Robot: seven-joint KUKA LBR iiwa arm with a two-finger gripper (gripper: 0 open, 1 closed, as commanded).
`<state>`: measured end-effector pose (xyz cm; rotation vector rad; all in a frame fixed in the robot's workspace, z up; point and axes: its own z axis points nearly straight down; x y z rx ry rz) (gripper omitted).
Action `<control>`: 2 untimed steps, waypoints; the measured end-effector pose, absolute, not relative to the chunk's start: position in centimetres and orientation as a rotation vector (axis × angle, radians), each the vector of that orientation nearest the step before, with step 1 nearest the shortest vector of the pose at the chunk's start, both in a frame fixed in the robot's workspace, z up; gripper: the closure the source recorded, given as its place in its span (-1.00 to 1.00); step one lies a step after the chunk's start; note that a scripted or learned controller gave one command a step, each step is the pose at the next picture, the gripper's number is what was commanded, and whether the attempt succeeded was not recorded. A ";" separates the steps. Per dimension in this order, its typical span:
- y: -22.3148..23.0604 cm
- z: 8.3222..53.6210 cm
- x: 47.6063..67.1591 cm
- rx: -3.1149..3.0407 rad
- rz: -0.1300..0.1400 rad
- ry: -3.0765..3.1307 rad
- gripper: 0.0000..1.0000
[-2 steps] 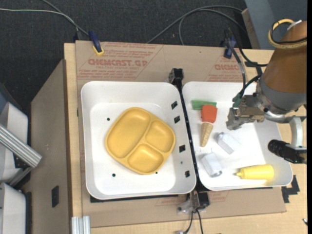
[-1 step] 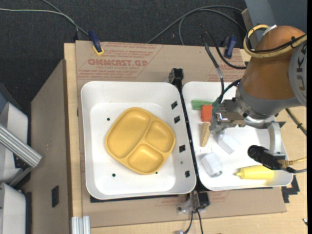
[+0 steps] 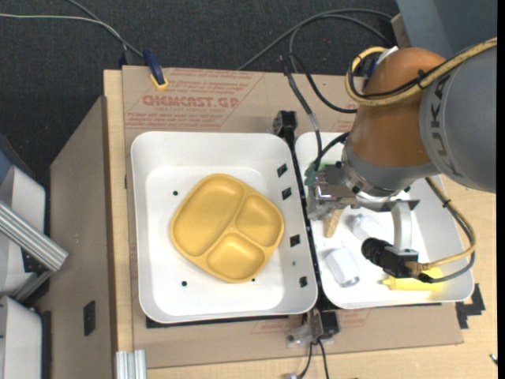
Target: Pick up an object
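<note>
A yellow divided plate (image 3: pixel 227 226) lies in the middle of the left bin (image 3: pixel 150 212). My gripper (image 3: pixel 327 212) is low over the left part of the right bin (image 3: pixel 450 212), close to the wall between the bins. A small pale, translucent object (image 3: pixel 342 266) lies on the right bin's floor just below the gripper, apart from it. Another pale object (image 3: pixel 361 226) shows faintly to the gripper's right. The arm's bulk hides the back of the right bin.
The bins stand on a cardboard sheet (image 3: pixel 193 93) with red print. Dark cables (image 3: pixel 300 101) run down to the divider between the bins. Small black clips (image 3: pixel 286 181) line the left bin's right wall.
</note>
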<state>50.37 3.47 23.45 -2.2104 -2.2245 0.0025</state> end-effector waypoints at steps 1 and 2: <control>8.8 22.0 50.1 -2.210 0.003 -2.224 1.00; 8.5 22.1 50.2 -2.218 0.003 -2.220 -1.00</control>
